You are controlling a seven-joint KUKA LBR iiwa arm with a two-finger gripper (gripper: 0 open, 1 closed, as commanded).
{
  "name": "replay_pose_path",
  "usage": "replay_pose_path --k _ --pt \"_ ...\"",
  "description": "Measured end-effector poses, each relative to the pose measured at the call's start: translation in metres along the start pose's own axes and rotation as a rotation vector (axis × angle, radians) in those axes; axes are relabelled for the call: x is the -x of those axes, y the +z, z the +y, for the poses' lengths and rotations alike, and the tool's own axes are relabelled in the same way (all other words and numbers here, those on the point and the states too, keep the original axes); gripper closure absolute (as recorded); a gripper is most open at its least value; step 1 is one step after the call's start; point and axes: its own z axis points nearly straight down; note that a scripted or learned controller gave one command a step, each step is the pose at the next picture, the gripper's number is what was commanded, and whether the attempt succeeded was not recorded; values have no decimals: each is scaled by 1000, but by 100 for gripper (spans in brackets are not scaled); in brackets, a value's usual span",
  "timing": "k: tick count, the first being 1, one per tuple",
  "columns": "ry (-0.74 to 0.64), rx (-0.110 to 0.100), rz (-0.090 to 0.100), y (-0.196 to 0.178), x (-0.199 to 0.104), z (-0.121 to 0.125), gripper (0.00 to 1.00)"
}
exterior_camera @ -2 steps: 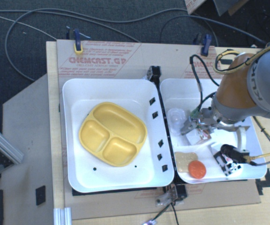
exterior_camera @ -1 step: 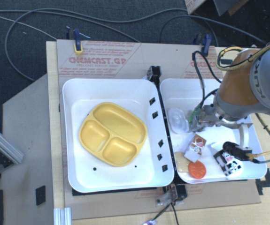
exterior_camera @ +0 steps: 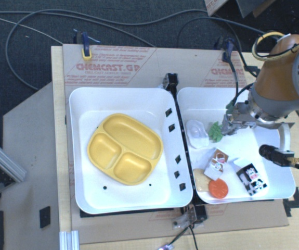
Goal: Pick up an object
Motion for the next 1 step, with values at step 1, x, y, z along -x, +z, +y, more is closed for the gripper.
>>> replay_pose_path --k 1 --pt "0 1 0 -57 -2 -8 100"
